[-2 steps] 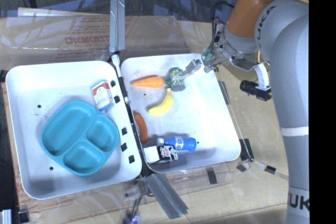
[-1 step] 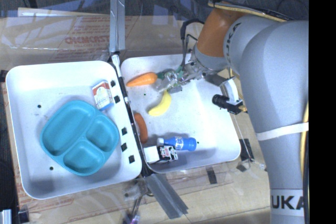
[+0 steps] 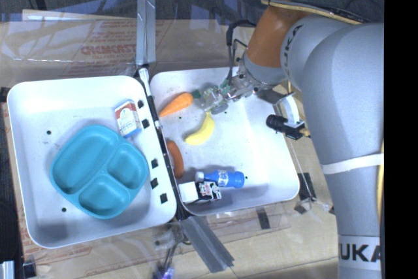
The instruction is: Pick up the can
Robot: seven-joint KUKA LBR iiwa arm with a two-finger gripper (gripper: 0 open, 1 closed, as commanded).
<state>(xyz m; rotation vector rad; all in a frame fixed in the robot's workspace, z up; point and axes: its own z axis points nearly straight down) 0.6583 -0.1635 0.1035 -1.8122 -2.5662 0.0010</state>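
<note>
Lying in left bin, can (image 3: 127,118), red-and-white label, tilted, pincer (image 3: 215,97) state unclear, over right bin.

The claw (image 3: 214,100) hangs low in the right bin (image 3: 274,160), seemingly touching the carrot (image 3: 176,104) and banana (image 3: 201,131).

You have two white bins: the left bin (image 3: 26,140) carries one blue divided plate (image 3: 99,170) and one small red-and-white can (image 3: 127,118); the right bin (image 3: 274,160) carries one carrot (image 3: 176,104), one banana (image 3: 201,131), one brown sausage-like piece (image 3: 175,158), one blue-and-white bottle (image 3: 222,179) and one small white box (image 3: 189,191)
</note>
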